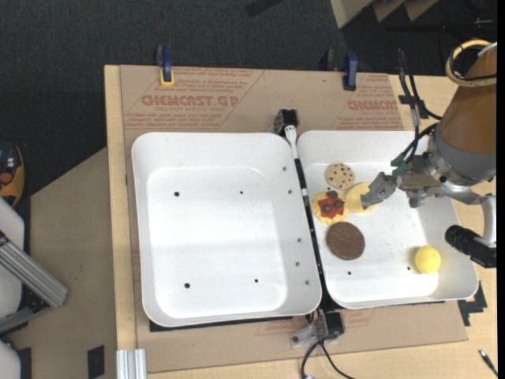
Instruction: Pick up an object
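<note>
Pale yellow rounded toy piece [357, 198] in right white bin [379, 290], just above-right of brown disc [346, 240]: probably light, stiff, slick; best pinched across middle. Jaws' spread: cannot tell.

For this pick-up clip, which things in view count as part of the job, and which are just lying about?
Part of the job:
- two-finger gripper on the grey arm
- speckled tan round cookie
- pale yellow piece at the gripper's tip
- red and yellow toy food
- brown round disc
- yellow ball
- right white bin

Lying about:
- left white bin
- two blue clamps
</note>
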`<state>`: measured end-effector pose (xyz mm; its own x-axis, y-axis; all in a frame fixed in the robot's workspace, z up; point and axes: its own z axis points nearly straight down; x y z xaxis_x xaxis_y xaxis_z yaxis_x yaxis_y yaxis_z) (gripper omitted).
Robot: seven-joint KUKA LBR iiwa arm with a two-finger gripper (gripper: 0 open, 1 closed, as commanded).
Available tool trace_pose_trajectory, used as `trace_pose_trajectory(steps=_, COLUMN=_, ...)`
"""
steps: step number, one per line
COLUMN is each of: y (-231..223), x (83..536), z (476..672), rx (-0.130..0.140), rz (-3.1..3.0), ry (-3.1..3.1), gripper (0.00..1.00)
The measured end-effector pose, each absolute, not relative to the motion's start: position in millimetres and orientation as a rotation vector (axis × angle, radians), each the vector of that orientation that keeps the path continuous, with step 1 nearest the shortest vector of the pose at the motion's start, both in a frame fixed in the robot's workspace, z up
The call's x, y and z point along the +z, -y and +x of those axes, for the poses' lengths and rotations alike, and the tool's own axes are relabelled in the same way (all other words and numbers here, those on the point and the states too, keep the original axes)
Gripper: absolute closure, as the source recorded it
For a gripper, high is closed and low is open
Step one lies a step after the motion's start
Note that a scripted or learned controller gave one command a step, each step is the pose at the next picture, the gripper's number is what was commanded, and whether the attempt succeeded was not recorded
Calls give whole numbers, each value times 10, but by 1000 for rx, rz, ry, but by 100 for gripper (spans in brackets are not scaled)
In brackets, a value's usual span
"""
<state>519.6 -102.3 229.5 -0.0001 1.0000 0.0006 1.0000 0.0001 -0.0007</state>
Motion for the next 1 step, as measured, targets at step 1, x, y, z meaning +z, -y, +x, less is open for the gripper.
trace_pose_trajectory(steps=1, y=925, x=785, z=5286, rx=2, rz=-2220, ry=2218, gripper=0)
